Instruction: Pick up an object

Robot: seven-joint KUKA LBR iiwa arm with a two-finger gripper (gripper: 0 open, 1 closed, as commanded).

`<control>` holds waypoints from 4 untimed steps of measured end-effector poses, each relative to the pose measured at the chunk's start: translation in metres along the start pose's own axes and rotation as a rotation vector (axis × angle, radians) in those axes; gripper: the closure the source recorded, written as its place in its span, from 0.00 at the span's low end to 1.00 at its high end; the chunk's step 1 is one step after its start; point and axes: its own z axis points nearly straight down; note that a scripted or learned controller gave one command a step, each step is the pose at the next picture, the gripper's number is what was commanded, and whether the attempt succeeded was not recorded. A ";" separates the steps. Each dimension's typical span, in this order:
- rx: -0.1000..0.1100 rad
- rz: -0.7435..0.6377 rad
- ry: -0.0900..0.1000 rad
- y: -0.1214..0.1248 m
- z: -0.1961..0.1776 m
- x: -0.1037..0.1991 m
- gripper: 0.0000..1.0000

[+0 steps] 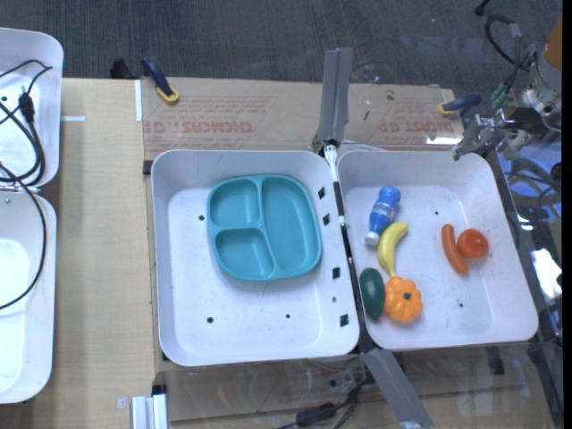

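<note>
The right bin (500,324) holds several toy items. A blue and white bottle (384,209) lies near its back left, with a yellow banana (391,245) just in front of it. A dark green vegetable (371,293) and an orange pumpkin (404,300) sit side by side at the front left. An orange sausage-shaped piece (451,249) touches a red tomato (473,242) at the right. My gripper (483,137) hangs above the bin's back right corner, apart from all the items, with nothing seen in it.
The left bin (179,329) holds a teal divided plate (265,227). A grey post (335,96) rises where the bins meet at the back. Blue clamps (157,79) (460,105) grip the cardboard behind. White bins with black cables (22,123) stand at far left.
</note>
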 end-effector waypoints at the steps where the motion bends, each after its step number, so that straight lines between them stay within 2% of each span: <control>1: -0.003 0.000 0.000 -0.042 0.172 -0.019 0.00; 2: 0.000 0.004 0.001 -0.089 0.183 0.003 0.00; 3: 0.000 0.008 0.001 -0.089 0.174 0.002 1.00; 4: -0.002 -0.001 0.000 -0.086 0.079 0.059 1.00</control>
